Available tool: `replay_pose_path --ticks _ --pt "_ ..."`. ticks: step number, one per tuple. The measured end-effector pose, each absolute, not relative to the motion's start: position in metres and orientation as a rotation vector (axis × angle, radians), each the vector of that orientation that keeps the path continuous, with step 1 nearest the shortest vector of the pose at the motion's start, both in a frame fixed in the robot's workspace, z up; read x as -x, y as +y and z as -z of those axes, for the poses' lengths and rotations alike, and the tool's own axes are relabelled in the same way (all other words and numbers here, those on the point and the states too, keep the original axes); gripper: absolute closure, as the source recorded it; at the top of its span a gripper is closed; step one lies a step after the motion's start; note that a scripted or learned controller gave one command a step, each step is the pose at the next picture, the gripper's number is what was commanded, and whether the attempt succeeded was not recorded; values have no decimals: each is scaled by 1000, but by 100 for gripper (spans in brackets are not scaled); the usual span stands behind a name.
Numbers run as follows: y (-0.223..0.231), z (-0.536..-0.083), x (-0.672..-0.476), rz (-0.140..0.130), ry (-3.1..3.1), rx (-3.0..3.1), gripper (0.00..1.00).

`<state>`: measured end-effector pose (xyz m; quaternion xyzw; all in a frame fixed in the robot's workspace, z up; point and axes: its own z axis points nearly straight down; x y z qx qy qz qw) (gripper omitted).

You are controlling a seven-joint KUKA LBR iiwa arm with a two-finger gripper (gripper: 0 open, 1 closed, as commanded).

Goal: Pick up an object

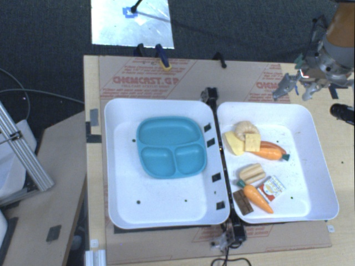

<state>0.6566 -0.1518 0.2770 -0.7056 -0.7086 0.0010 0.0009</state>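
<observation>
My gripper hangs above the far right corner of the right bin, open, with nothing between its fingers. Toy food lies in that bin: a pale bread roll, two yellow cheese pieces, an orange carrot, a tan bun, a second carrot, a small red and white packet and a brown chocolate bar. All lie below and to the left of the gripper.
The left bin holds a blue divided plate. Black clips line the ridge between the bins. A shiny metal sheet lies beyond the bench. An aluminium frame stands at the left.
</observation>
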Motion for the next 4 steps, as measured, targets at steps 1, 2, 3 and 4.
replay_pose_path --ticks 1,2,3,4 --pt "-73 -202 -640 -6 -2227 2202 0" --pt "-38 -180 -642 -5 -2228 2209 0" --pt "71 -181 -630 -3 -2233 2203 0" --pt "65 -188 -632 -9 -2224 2212 100"
